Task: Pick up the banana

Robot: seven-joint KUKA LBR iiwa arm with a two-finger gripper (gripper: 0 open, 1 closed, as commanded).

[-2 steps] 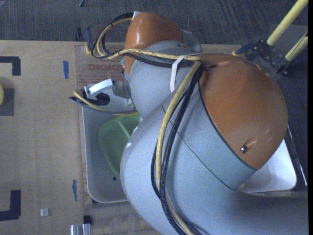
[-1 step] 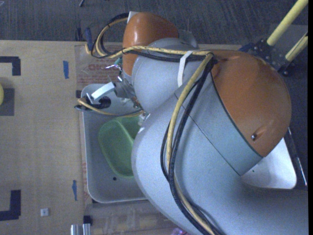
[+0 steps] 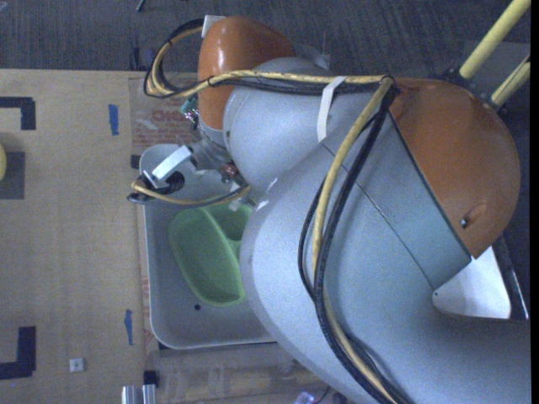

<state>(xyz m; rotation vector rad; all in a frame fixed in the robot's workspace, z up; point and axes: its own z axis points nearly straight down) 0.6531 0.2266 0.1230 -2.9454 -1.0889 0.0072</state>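
The grey arm with its orange bands crosses the view from the right and covers most of the bins. Its wrist end, with the gripper [image 3: 210, 165], hangs over the far part of the white bin [image 3: 152, 268]. No banana is visible in the uncovered part of that bin. A small yellow thing [image 3: 2, 163] shows at the left edge of the frame, cut off, on a dark square; I cannot tell what it is.
A pale green bowl-like dish [image 3: 209, 255] lies in the white bin, partly under the arm. Left of the bin is the wooden bench top [image 3: 76, 225] with black corner marks and bits of blue tape [image 3: 114, 119]. Yellow cables run along the arm.
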